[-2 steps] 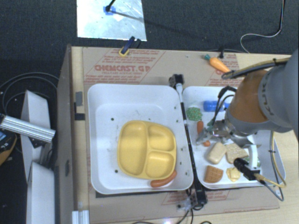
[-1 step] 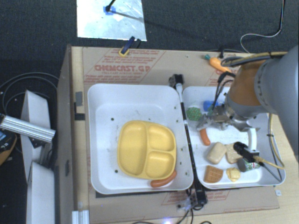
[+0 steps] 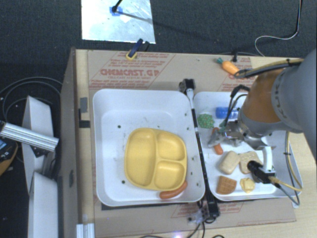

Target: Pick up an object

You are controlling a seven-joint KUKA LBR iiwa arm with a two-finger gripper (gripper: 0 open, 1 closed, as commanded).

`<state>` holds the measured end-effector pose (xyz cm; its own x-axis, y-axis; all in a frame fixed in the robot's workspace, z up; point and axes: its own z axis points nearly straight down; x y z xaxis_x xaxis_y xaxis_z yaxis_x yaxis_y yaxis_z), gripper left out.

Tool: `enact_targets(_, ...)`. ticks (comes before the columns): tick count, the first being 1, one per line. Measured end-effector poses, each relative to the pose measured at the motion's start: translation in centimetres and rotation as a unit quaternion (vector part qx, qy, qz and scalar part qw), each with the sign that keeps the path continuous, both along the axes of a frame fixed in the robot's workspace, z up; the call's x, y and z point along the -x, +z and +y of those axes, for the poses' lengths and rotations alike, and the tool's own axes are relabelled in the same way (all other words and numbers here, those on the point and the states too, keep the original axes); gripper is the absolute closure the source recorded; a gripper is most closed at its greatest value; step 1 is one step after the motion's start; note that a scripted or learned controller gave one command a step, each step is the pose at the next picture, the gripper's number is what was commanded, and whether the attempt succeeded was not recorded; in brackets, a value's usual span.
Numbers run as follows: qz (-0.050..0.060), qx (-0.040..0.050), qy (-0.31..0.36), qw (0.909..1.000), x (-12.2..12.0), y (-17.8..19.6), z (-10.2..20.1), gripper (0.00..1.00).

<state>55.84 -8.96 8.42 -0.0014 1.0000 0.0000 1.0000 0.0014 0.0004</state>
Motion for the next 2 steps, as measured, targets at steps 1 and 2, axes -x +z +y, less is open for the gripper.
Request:
enact_targets(1, -0.001, 0.0000, 0.001, 1.0000, -0.1, 1.1, 0.0, 1.00)
enact_targets(2, -0.001, -0.0002, 0.001, 1.0000, 2.3, 11.4, 5.8, 1.00)
